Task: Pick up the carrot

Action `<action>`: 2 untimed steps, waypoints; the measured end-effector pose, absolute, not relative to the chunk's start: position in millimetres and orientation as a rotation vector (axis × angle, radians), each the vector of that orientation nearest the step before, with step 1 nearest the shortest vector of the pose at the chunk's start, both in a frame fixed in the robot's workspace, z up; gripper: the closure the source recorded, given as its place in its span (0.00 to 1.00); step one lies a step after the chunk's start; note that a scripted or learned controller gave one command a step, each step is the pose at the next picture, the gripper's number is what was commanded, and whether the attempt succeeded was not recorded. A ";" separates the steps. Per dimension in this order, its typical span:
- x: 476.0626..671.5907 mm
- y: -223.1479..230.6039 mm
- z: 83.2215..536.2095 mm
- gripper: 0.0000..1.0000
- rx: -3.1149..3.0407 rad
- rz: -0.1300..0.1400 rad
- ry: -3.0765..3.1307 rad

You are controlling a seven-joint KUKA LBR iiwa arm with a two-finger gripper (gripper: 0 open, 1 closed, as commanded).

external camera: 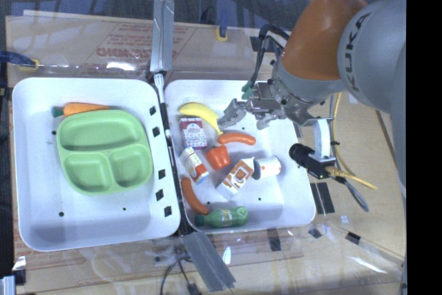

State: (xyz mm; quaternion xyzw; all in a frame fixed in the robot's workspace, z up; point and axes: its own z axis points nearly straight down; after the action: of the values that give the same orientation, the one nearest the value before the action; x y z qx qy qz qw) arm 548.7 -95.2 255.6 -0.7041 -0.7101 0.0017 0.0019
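Nearest, green bottle (222, 217); long orange carrot (84, 108) lies at nine o'clock, opposite bin, beyond my empty, spread jaws.

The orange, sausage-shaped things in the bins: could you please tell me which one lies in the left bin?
The carrot, lying against the top edge of the green tray; the other two lie in the right bin.

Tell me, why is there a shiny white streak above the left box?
In the camera view, light glares off clear plastic sheeting behind the left bin; the gripper casts a soft shadow on the right bin; the carrot looks sharp.
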 end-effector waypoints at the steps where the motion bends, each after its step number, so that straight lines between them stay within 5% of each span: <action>1: 635.3 -79.6 215.7 0.00 -1.952 0.003 -2.460; 2: 635.8 -79.5 225.8 1.00 -1.947 0.004 -2.464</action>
State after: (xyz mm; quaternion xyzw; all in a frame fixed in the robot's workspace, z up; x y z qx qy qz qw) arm 635.8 -79.5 225.8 -0.6200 -0.7846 0.0014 0.0004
